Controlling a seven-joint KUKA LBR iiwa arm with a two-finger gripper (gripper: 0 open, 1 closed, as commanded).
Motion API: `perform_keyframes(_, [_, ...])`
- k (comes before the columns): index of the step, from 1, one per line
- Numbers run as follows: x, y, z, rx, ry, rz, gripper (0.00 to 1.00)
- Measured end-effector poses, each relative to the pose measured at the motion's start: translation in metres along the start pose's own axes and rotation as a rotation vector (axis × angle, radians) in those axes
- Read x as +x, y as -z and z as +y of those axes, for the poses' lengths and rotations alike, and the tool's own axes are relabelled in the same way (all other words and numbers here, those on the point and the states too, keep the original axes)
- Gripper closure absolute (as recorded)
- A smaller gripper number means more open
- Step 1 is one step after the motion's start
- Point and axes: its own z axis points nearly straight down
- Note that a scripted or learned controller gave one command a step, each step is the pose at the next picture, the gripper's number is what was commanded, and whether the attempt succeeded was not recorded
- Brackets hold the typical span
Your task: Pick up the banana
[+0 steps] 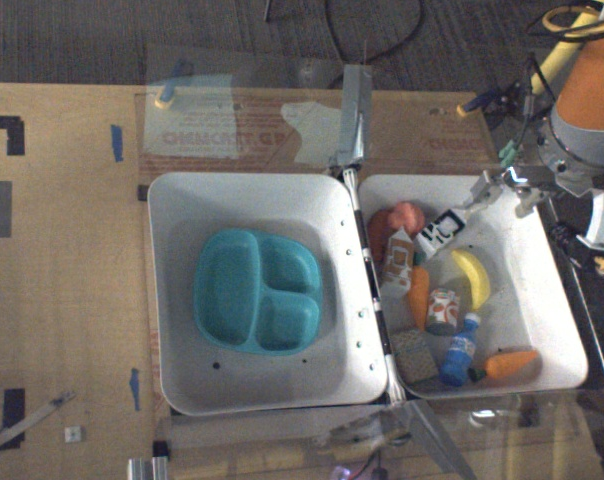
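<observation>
The yellow banana [472, 276] lies curved in the middle of the right bin [542, 268], with bare bin floor to its right. My gripper [441, 234] hangs over the same bin, a short way up and to the left of the banana, beside a small carton. Nothing of the banana is between its tips. The arm reaches in from the upper right, and its orange band [590, 88] is at the frame's edge.
Left of the banana are a red-pink fruit [397, 223], a small carton [399, 255], an orange carrot [419, 294] and a can [443, 310]. A grey sponge [414, 356], a blue bottle [459, 354] and a second carrot [509, 364] lie along the front. The left bin [172, 218] holds a teal divided plate [257, 293].
</observation>
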Motion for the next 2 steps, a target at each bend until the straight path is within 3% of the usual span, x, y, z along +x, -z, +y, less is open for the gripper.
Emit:
perform_keyframes(1, [-0.033, -0.103, -0.075, 0.000, -0.091, 0.000, 0.00])
perform_keyframes(2, [-0.041, -0.133, -0.046, -0.006, 0.002, -0.001, 0.00])
